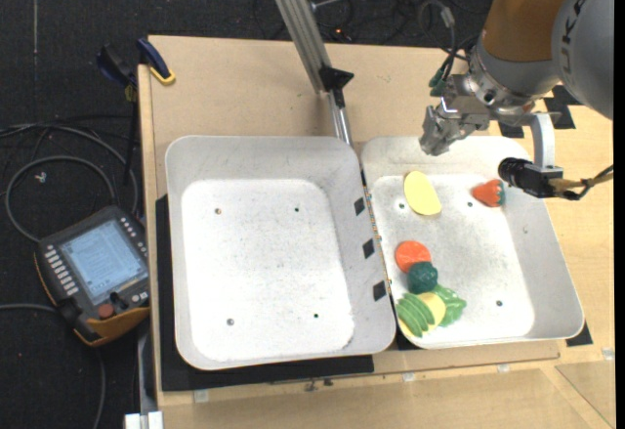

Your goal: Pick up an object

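Observation:
The right bin (547, 251) holds several toy foods. A flat yellow piece (422, 193) lies near its back left corner, and a small red-orange piece (487, 193) sits to its right. Further forward, an orange-red round piece (412, 253) touches a dark green one (422, 277). A green and yellow piece (428, 309) rests by the front left corner. My gripper (437, 138) hangs over the back rim of the right bin, just behind and above the yellow piece, with nothing seen in it.
The left bin (195, 173) stands beside the right one on the wooden bench (234, 85). A slanted metal pole (303, 21) rises from between the bins' back corners. A black fitting (527, 175) sticks over the right bin's back right. A teach pendant (93, 271) lies off the bench at left.

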`<state>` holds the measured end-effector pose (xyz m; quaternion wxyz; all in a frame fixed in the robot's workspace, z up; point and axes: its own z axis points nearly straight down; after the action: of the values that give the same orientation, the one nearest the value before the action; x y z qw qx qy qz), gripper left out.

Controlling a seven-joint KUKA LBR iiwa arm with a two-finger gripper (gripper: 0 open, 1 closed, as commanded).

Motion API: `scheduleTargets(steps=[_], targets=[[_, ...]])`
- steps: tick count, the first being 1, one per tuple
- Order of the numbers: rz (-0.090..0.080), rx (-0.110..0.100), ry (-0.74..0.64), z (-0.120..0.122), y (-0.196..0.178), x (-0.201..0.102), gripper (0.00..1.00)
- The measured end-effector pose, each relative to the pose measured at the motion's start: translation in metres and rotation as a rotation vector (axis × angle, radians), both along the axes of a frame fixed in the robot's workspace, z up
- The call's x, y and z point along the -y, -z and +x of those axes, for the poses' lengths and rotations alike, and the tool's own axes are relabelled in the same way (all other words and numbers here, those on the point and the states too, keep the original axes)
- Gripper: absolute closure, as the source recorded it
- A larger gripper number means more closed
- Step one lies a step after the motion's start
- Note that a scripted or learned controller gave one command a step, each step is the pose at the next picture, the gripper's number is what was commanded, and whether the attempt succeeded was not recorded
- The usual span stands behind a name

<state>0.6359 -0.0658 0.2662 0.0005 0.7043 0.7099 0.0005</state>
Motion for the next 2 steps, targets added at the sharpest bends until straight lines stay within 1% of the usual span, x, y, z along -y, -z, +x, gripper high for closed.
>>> scheduleTargets(steps=[1, 2], targets=[[0.001, -0.003, 0.000, 0.008, 0.018, -0.056, 1.00], [0.001, -0.003, 0.000, 0.007, 0.030, -0.108, 1.00]])
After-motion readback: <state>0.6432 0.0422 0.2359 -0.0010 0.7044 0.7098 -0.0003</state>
